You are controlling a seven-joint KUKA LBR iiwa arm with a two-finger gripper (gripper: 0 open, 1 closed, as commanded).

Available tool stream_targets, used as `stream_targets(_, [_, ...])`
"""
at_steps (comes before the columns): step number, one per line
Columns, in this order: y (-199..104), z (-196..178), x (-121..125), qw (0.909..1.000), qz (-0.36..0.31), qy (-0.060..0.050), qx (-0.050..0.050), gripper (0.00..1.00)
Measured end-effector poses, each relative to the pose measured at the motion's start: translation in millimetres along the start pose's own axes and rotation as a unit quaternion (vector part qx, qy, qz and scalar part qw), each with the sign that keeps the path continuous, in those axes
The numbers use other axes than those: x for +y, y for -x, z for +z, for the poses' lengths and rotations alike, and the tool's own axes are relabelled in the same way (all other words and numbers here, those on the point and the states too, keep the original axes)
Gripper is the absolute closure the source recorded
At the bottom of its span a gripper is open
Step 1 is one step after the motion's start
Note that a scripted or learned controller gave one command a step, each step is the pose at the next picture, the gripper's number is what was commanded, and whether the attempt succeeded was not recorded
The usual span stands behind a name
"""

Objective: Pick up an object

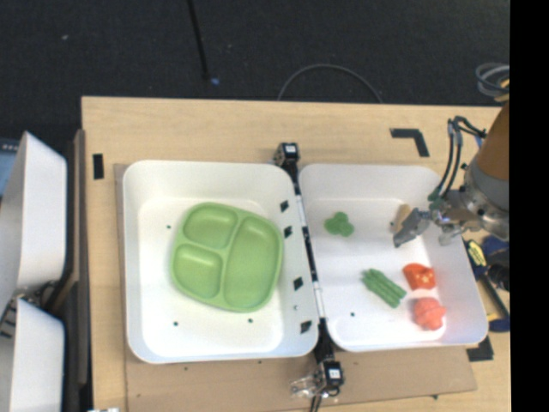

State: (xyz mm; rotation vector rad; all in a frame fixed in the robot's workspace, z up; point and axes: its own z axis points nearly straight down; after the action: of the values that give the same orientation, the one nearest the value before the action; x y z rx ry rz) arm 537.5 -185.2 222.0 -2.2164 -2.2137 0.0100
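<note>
The right bin (369,183) holds a small green broccoli-like piece (340,224), a long green pod (383,287), a red pepper-like piece (419,275) and a pinkish-red round fruit (429,313). My gripper (431,228) hangs over the right side of this bin, just above the red piece in the picture. It is open, with one grey finger (408,227) spread to the left and nothing between the fingers.
The left bin (146,316) holds a green divided plate (227,256). A black-clipped divider (302,247) joins the two bins. Cables and blue-yellow parts (491,260) lie beside the right bin's outer edge.
</note>
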Motion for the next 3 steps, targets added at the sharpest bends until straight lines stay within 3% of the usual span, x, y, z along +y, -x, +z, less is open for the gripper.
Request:
stream_targets(1, [-0.2,-6.3,2.6,1.0000,-0.001,0.006,-0.001,0.00])
stream_targets(3, [-1.1,92.1,2.3,1.0000,-0.001,0.005,-0.001,0.00])
